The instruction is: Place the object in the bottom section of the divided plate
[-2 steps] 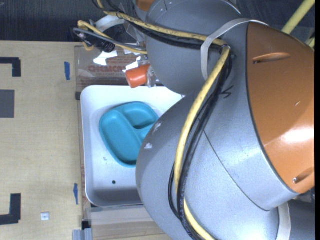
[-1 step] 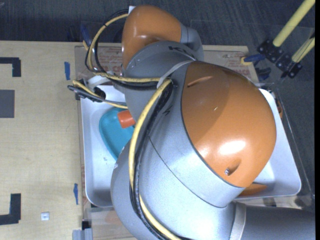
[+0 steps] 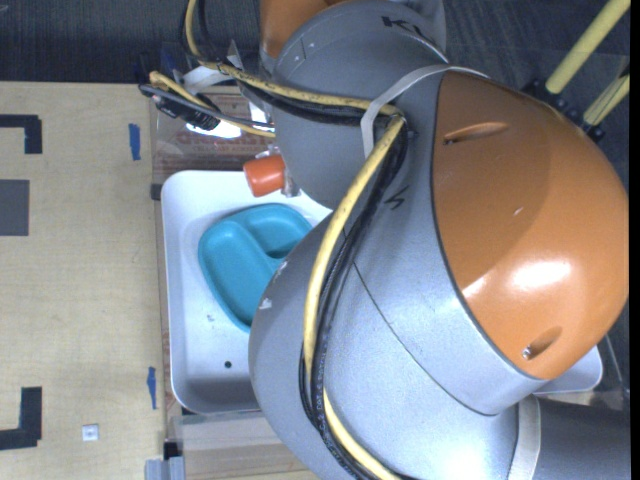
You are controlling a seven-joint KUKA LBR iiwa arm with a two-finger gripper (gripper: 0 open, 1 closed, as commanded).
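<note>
Orange object [image 3: 264,174] sits beside the arm [image 3: 420,268]; blue divided plate [image 3: 240,258] below it.

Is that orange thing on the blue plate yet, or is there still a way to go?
Not yet. The orange object sits at the top edge of the white bin, just beyond the blue plate, not in any section. The arm covers much of the bin, so I can't tell whether it is gripped. Placing it remains.
</note>
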